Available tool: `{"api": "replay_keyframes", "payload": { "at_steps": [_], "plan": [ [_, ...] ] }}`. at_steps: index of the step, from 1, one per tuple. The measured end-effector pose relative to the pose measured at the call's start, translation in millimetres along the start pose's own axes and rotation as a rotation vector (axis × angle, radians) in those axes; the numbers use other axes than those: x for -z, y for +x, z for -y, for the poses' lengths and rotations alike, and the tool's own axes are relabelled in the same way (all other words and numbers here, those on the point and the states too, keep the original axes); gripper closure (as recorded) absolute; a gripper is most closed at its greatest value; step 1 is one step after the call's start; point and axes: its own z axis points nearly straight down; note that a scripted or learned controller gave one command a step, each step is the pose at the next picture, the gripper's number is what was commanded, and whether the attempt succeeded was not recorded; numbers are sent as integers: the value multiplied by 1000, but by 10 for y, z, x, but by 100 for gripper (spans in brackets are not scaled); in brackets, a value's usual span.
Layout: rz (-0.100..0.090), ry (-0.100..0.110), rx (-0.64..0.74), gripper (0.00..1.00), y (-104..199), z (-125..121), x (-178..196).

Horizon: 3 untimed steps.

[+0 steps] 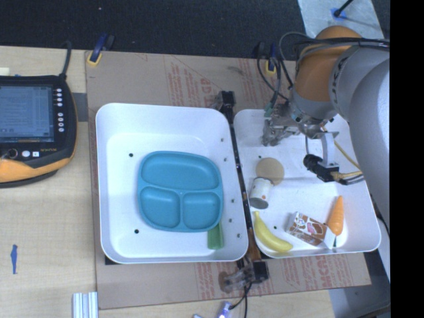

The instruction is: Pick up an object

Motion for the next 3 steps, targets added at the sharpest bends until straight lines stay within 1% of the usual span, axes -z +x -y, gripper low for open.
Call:
{"api": "replay_keyframes", "payload": {
  "at_steps": [1, 2, 3],
  "plan": [
    [0, 0, 1, 0, 1, 1, -1],
    [2, 0, -6, 0, -126, 407, -113],
    [1, 1, -8, 0, -115, 437, -111]
  ]
}}
